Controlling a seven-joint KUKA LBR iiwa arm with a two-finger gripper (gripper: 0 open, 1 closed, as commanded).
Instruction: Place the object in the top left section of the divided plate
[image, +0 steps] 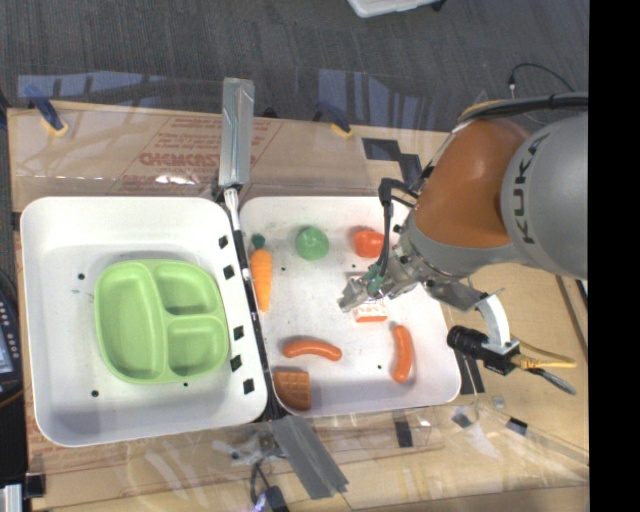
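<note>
Green plate (160, 320) lies unobstructed; toys crowd right bin (440, 385)

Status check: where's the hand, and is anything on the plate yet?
Hand low over right bin, mid-bin, holding nothing visible. Divided plate in left bin, bare. Carrot, green ball, sausages still in right bin.

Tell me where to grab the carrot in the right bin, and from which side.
Grip the carrot across its thick orange middle, coming straight down. It lies lengthwise along the right bin's left wall, green top pointing away, so close the claw across its width, though the wall side looks tight.
</note>
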